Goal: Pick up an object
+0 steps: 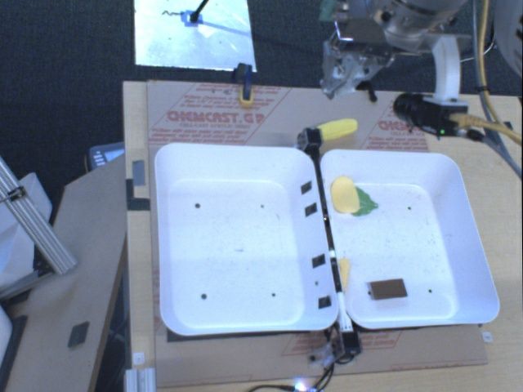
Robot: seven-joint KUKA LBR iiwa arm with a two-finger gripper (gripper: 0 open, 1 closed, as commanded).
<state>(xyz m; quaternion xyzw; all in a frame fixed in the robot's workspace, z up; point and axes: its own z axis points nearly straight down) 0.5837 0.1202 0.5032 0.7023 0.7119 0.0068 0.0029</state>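
Camera view, looking down at a slant. Two shallow white plastic bins side by side: left bin [237,235], right bin [409,243], their rims touching along the middle seam.

Count in the right bin: one pale yellow rounded piece [344,194] near the upper left corner, lying on one flat green scrap [365,203]; one small brown rectangular block [386,289] near the front wall; one narrow yellow sliver [344,273] against the seam.

My gripper [335,84] hangs above the bench behind the bins, well apart from all of these. Whether it is spread or pressed together I cannot tell; nothing visible held.

Outside the bins: one yellow-handled tool [331,130] lying just behind the seam, one yellow and blue clamp [244,86] at the back edge.

Surface: light wooden bench [139,145] under a printed cardboard sheet [216,114]. Dark blue carpet [65,55] beyond, one shiny metal plate [193,23] lying on it.
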